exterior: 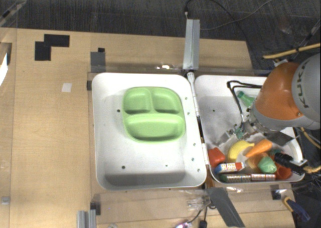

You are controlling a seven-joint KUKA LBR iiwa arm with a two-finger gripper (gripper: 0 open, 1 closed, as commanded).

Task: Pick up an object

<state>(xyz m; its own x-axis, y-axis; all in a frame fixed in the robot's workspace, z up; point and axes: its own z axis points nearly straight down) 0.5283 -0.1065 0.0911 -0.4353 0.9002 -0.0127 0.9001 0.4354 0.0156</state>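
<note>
The claw [243, 131], grip state unclear, hangs over open floor of the right bin [213, 106], above crowded toys [248, 158].

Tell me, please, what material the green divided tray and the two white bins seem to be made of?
The green divided tray looks like moulded plastic: uniform colour, rounded compartments, soft matte sheen. The left bin and right bin look like white plastic or painted metal; their smooth, slightly glossy walls leave it open.

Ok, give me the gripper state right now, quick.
Gripper: low in the right bin, just above the banana; open or shut cannot be told.
</note>
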